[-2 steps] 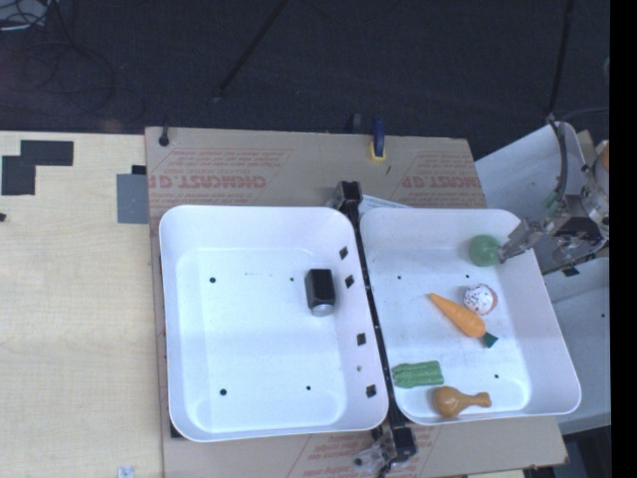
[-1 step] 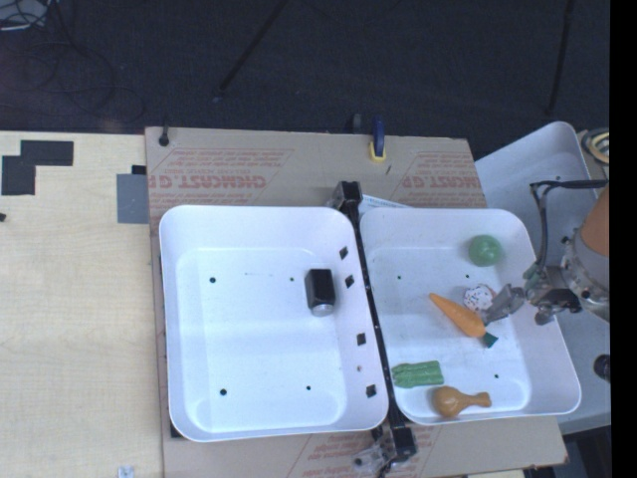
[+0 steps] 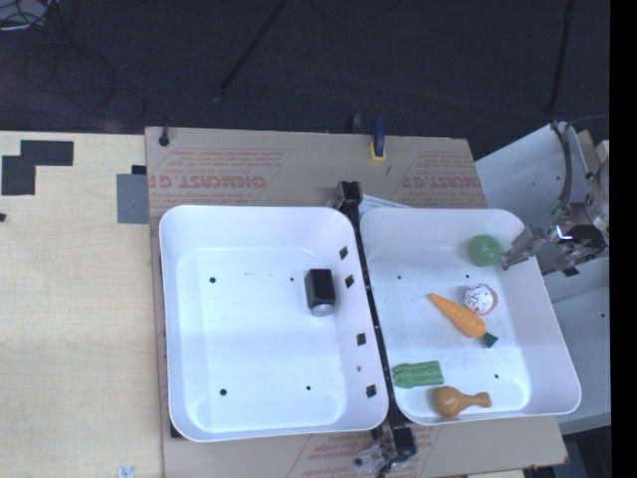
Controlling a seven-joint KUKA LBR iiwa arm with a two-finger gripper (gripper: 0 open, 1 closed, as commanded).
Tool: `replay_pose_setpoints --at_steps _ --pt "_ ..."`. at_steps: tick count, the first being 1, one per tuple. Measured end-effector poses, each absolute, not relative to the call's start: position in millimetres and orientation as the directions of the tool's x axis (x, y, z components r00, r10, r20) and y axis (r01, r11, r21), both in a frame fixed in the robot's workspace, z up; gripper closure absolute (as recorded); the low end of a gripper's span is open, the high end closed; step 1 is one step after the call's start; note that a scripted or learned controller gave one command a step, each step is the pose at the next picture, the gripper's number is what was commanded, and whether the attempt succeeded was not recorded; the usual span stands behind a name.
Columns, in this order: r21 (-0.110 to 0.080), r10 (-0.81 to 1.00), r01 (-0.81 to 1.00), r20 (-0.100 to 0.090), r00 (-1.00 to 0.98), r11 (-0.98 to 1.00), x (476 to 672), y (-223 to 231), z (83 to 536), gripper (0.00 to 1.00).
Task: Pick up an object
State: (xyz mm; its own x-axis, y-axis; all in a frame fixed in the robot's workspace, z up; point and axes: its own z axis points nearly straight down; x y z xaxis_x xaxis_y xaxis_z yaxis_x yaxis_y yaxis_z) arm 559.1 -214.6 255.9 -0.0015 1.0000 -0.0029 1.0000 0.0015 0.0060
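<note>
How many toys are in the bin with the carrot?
5: green ball at the back, white speckled ball beside the orange carrot, green bumpy block and tan gourd-shaped toy in front.

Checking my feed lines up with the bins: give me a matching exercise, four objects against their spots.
Objects:
1. black block
2. green ball
3. carrot
4. green pickle

Places:
A. right bin, far corner
B. right bin, near edge, beside the tan gourd
C. left bin, right side
D. right bin, middle

Pairs: 1-C, 2-A, 3-D, 4-B
</note>
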Motion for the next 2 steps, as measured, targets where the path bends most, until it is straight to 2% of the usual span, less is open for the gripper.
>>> replay_pose_setpoints --at_steps 1,2 --pt "-0.006 1.0 1.0 0.002 0.002 -0.002 499.0 -213.2 244.4 0.0" --pt "0.004 1.0 1.0 -0.002 0.0 0.0 475.1 -214.6 315.9 0.0"
